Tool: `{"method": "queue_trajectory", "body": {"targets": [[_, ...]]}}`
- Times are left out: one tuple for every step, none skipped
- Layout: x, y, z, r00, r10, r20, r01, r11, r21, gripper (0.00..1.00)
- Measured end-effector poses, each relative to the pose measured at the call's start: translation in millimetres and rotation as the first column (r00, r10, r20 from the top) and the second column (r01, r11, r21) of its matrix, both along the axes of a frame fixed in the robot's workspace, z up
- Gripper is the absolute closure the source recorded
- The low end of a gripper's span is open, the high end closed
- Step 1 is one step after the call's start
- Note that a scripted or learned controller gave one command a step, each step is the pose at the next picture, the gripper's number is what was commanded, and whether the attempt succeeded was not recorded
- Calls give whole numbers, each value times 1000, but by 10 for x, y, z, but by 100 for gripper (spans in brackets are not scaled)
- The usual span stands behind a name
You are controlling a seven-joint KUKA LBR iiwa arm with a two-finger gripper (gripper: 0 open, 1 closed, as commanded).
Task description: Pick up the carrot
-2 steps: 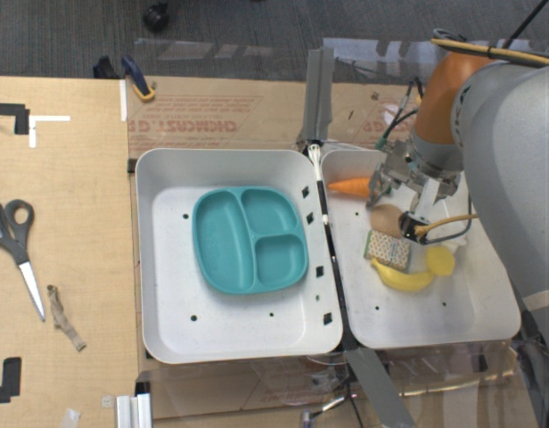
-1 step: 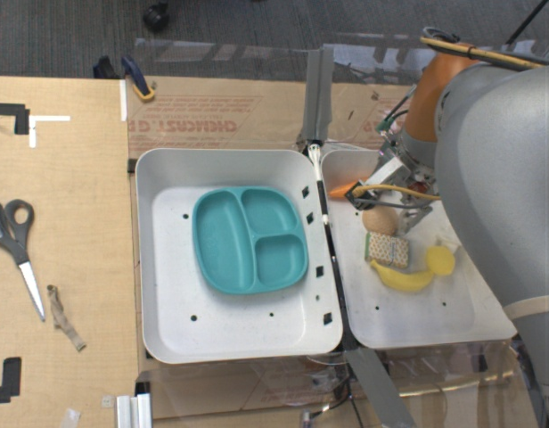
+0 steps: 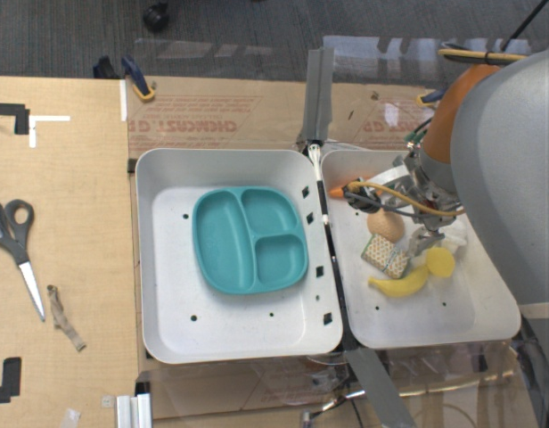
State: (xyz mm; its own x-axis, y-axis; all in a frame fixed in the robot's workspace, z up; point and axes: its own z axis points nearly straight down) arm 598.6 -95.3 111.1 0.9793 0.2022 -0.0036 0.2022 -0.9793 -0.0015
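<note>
In the right bin [image 3: 488, 319], the gripper [image 3: 415, 250] hangs over a banana [image 3: 401, 283]; its open or closed state cannot be told. The carrot [image 3: 339, 190] lies at the bin's upper left.

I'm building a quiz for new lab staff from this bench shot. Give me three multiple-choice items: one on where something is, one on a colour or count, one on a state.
1. Where does the sectioned plate lie?
A. In the left bin
B. In the right bin
C. On the wooden bench

2. How many compartments does the teal plate have?
A. Two
B. Three
C. Five

3. How do the scissors on the bench lie?
A. Standing on their tips
B. Flat, handles toward the far side of the bench
C. Inside a bin

Answers: 1 A, the plate sits in the left bin. 2 B, one long section and two smaller ones show. 3 B, they lie flat at the view's left, blades pointing toward the near edge.
</note>
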Motion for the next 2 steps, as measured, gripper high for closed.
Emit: {"method": "queue_trajectory", "body": {"targets": [[-786, -30, -115, 1000, 19, 21, -19, 1000, -2, 0], [-652, -491, 402, 946, 325, 3, -325, 946, 0, 0]]}}
